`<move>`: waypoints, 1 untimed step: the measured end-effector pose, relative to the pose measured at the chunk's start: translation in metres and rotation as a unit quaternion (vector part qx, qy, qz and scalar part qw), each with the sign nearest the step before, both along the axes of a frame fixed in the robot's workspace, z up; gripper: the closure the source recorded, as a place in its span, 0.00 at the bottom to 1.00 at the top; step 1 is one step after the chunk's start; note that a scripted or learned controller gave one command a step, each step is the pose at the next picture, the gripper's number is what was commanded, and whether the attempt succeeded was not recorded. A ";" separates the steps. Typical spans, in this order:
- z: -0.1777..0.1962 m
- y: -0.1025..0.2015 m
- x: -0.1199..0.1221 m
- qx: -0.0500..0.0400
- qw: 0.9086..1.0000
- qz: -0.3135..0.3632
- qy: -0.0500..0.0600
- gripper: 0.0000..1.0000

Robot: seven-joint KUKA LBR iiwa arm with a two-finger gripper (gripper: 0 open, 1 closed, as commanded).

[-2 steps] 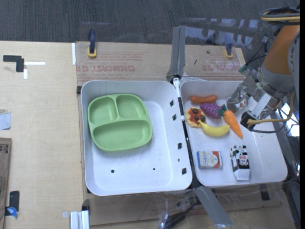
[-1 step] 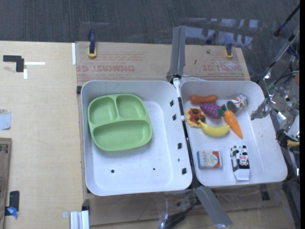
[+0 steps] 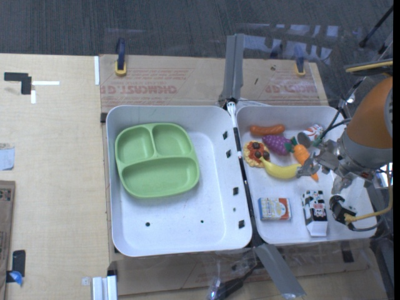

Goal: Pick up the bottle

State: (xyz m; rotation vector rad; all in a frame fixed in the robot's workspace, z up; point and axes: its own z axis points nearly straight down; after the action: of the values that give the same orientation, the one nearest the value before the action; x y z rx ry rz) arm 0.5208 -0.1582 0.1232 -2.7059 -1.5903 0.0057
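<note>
Fingers open or clenched, we cannot tell. Our grey two-finger gripper [image 3: 310,165] hangs near the small black-and-white bottle [image 3: 315,212] in the right white bin [image 3: 284,237]; probably light, stiff, slick, so grip across its middle.

grey arm [image 3: 359,149], orange band [image 3: 375,114], black cables [image 3: 345,212]

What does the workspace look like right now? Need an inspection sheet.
Surface: two white bins side by side, left bin and right bin, on a bench.
Job's things: no bottle identified with certainty.
Clutter: green divided plate in left bin; sausage, grapes, banana, small box, carton in right bin.
Grippers: claw low over the right bin's right side; state unclear.
Cables: black cable hangs off the arm.
Surroundings: clamp behind bins.
</note>
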 end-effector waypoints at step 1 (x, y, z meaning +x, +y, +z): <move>0.009 -0.001 0.000 0.000 1.000 -0.001 0.001 1.00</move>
State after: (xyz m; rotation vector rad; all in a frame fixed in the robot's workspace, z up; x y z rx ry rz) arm 0.5207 -0.1591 0.1318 -2.7069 -1.5881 0.0079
